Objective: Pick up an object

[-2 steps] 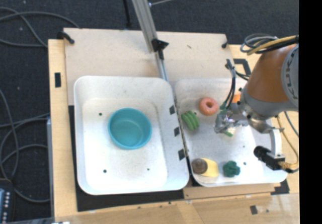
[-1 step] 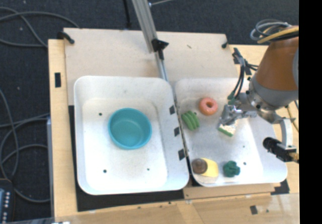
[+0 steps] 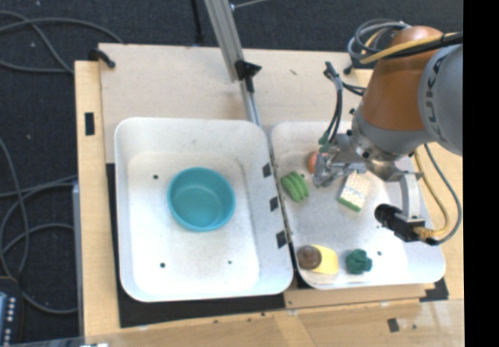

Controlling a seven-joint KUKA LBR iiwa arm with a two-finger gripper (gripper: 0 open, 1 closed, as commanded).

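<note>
The claw (image 3: 326, 168) hangs low in the right bin (image 3: 390, 260), right of frame centre. A small orange-red object (image 3: 312, 160) touches its left side, while a ridged green object (image 3: 295, 185) lies just below-left, its long axis tilted down to the right. Whether the claw grips anything, I cannot tell.
</note>
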